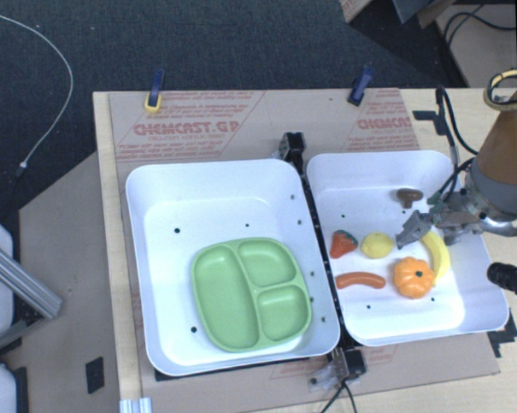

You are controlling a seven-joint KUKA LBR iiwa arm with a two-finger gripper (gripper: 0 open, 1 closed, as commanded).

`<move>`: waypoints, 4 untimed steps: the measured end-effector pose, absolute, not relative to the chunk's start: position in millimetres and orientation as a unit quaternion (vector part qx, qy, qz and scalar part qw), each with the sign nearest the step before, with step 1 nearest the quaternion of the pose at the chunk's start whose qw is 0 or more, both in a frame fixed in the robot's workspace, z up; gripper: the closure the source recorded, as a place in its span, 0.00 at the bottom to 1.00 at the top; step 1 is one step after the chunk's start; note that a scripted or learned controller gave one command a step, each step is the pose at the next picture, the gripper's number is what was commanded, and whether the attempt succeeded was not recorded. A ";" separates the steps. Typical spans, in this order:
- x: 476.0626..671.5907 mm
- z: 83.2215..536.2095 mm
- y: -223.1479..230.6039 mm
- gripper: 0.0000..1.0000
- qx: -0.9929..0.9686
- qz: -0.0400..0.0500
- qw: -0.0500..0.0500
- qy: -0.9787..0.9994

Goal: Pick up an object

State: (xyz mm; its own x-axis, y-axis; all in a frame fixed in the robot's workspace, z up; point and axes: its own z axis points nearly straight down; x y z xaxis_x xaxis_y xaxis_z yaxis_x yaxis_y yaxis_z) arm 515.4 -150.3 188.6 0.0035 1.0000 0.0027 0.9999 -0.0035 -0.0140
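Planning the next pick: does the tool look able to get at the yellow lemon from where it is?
Probably yes. The tool hangs just right of the lemon in the right bin; nothing lies over the lemon, though the strawberry sits close on its left.

Legible text: "CHEMCAST G.P" printed in red on the brown protective sheet [238,125] covering the bench board, near its far-left corner. A similar red imprint repeats near the far-right corner, partly hidden. Smaller lines beneath are unreadable.
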 end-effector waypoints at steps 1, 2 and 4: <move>518.7 195.5 -149.9 0.00 -0.707 0.000 0.000 -0.707; 522.4 148.3 -142.2 0.00 -0.707 0.002 0.003 -0.707; 525.9 83.4 -139.0 0.00 -0.707 0.001 0.002 -0.707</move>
State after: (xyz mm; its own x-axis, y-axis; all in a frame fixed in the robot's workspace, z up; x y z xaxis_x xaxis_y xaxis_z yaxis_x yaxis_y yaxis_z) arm 525.9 -139.0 83.4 0.0006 1.0000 0.0013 1.0000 -0.0006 -0.0038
